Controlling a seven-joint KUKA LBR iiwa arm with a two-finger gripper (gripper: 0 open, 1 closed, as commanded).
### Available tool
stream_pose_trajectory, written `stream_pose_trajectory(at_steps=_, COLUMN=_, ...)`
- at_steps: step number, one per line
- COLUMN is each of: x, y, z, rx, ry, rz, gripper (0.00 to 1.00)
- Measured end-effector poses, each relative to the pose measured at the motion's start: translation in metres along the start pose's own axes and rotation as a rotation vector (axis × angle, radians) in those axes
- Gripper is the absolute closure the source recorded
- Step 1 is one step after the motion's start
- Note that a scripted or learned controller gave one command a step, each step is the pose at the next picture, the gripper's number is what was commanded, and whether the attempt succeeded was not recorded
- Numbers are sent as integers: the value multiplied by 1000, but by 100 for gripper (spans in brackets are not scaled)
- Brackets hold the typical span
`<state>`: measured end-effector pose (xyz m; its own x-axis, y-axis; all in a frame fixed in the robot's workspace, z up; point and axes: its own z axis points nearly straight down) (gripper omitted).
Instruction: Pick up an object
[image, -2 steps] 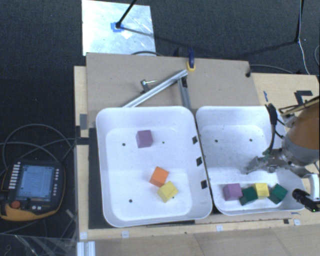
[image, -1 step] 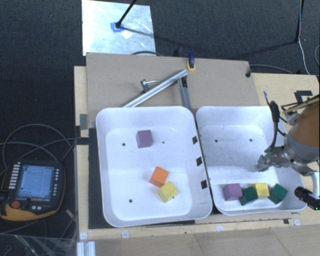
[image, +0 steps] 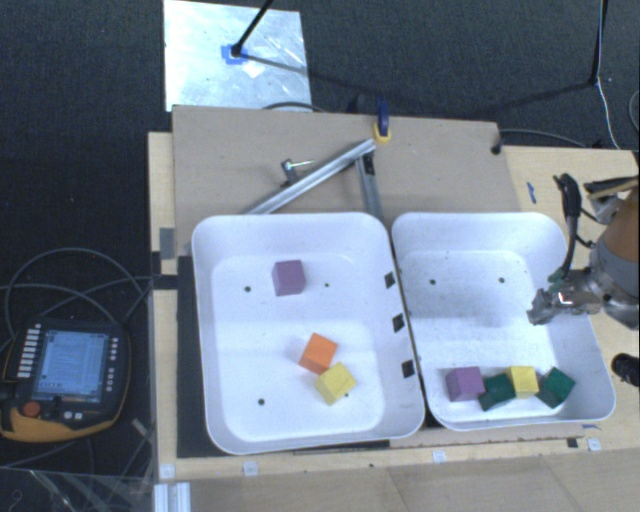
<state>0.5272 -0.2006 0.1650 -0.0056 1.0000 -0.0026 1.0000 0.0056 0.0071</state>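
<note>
Two shallow white bins are seen side by side on the bench, and the right bin (image: 470, 240) is taken as the landmark. The gripper (image: 553, 304) is seen over that bin's right edge, about midway along it, at the end of the grey arm (image: 615, 265) entering from the right. No object can be seen between its fingers; how wide they are set cannot be told. Along the near wall of the right bin a row of blocks is laid: a purple block (image: 464, 383), a dark green block (image: 495, 391), a yellow block (image: 524, 380) and a second green block (image: 556, 386). Left of the right bin, in the left bin (image: 230, 240), a purple cube (image: 288, 277), an orange cube (image: 318, 352) and a yellow cube (image: 335, 383) are found, the last two touching.
</note>
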Motion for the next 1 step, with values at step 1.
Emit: stream_pose_trajectory(at_steps=1, x=-1, y=2, z=-54, rx=0, ry=0, rz=0, gripper=100)
